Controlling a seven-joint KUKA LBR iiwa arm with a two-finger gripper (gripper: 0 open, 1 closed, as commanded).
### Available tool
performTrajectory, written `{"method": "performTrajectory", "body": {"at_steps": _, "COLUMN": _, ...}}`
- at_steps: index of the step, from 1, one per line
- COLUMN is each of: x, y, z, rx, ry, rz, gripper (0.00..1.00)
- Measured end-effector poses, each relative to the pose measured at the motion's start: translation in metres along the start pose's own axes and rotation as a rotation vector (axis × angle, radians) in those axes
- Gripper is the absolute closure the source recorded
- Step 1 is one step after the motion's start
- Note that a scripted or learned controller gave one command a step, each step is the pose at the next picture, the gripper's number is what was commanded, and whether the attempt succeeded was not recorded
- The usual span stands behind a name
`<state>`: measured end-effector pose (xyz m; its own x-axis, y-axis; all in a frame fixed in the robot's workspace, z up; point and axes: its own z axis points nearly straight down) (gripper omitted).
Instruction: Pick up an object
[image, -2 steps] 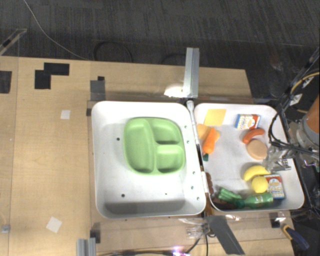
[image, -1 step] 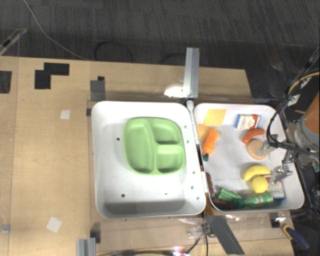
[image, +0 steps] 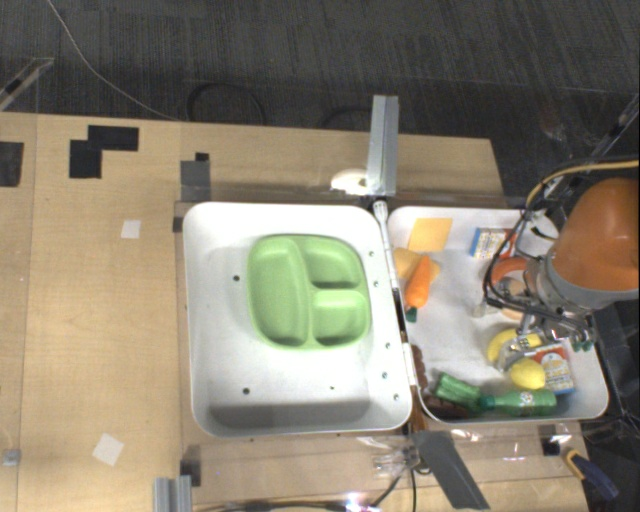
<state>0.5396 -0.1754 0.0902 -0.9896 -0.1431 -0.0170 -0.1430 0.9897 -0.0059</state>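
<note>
My gripper (image: 530, 345) hangs low over the right side of the right bin (image: 455, 325), under the arm's orange band (image: 600, 235). Its metal tip sits directly above two yellow lemon-like pieces: one (image: 499, 346) to its left, the other (image: 528, 376) just below it. Whether anything is held is hidden by the wrist. Elsewhere in the same bin lie an orange carrot (image: 418, 282), a yellow cheese slice (image: 430, 235), a small blue-and-white box (image: 487, 242) and a long green item (image: 505, 402) along the front wall.
In the left bin (image: 215, 330) rests a green divided plate (image: 305, 290). A metal post (image: 384, 145) rises behind the seam between the bins. A small colourful packet (image: 561, 372) lies by the right bin's front right corner. Cables loop around the wrist.
</note>
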Motion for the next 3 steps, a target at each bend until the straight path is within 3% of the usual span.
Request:
{"method": "performTrajectory", "body": {"at_steps": 1, "x": 0.032, "y": 0.018, "z": -0.002, "rx": 0.001, "ry": -0.003, "rz": -0.012, "gripper": 0.0}}
{"method": "performTrajectory", "body": {"at_steps": 2, "x": 0.04, "y": 0.005, "z": -0.002, "rx": 0.0, "ry": -0.006, "rz": -0.137, "gripper": 0.0}}
{"method": "performTrajectory", "body": {"at_steps": 3, "x": 0.035, "y": 0.033, "z": -0.002, "rx": 0.004, "ry": -0.004, "rz": -0.085, "gripper": 0.0}}
